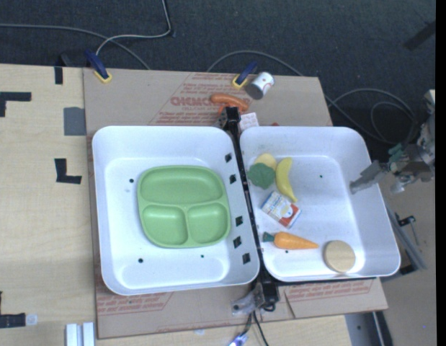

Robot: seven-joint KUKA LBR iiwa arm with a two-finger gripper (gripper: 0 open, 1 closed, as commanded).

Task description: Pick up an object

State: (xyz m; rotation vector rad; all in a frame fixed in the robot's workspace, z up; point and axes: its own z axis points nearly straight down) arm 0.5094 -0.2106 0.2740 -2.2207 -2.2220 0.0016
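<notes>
Nothing picked yet. Hand [395, 166] sits at right bin's [367, 193] right rim; grip state unclear. Banana [284, 179], carrot [295, 242], packet [280, 209], round disc [339, 256] lie untouched inside. Reach and grasp remain.

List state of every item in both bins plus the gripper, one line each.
green divided plate: lying flat in the left bin, nothing on it
banana: lying in the right bin, beside the broccoli
broccoli: resting by the bin divider
small packet: lying flat
carrot: on its side, tip pointing right
tan round piece: lying near the front corner
gripper: at the right bin's right wall, holding nothing visible
</notes>
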